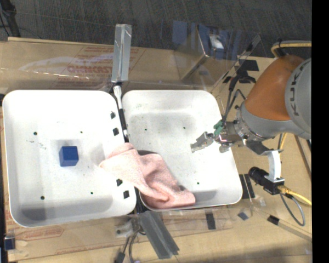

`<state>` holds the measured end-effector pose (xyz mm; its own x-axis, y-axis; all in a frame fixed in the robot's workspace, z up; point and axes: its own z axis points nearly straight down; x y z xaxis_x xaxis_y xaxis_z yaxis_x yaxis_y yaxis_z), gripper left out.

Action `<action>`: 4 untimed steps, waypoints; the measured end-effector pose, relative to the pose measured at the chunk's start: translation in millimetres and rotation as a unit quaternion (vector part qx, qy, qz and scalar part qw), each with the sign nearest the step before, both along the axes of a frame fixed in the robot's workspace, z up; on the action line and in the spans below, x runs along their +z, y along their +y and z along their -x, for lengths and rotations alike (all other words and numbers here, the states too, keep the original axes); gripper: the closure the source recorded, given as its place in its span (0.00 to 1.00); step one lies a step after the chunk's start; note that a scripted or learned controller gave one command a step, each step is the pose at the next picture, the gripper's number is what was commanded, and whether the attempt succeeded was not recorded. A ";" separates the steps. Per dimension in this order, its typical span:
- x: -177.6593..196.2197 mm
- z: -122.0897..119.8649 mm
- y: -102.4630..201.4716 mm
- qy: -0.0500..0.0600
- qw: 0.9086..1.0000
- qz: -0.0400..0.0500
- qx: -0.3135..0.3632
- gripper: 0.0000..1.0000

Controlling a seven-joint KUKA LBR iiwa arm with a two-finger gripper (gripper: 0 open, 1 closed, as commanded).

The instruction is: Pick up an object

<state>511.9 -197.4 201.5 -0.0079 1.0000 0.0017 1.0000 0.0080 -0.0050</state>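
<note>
Cloth (153,174), pink and crumpled, lies at the near-left corner of the right bin (208,100), one edge draped over the divider onto the left bin (22,108). It is the closest candidate for a pick. A blue cube (69,155) sits alone on the left bin's floor, well apart from the cloth.

The gripper (200,143) hangs over the right half of the right bin, pointing left toward the cloth and well short of it. Nothing lies between the jaws; whether they are spread or closed I cannot tell, since the tip is small and blurred from this angle.

The step in hand looks like the approach. For a good pick, the cloth seems the easier choice: it is near, soft, and bunched into folds that give the jaws something to pinch. Aiming at the thick heap toward the bin's near wall would probably serve better than the thin edge on the divider, where the jaws might strike the rim. Coming straight down with jaws wide, then closing deep into the fold, should help. A shallow pinch risks the fabric slipping free on the lift, and the draped edge may drag across the divider.
</note>
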 end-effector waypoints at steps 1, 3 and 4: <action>-110.4 -32.9 66.2 -0.001 0.997 0.000 0.078 0.00; -110.3 35.3 93.8 -0.001 0.984 -0.001 0.179 0.00; -103.2 35.3 98.1 -0.002 0.986 0.001 0.164 0.00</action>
<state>476.6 -99.3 98.3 -0.3318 0.9434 -0.0001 0.9434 0.3318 -0.0008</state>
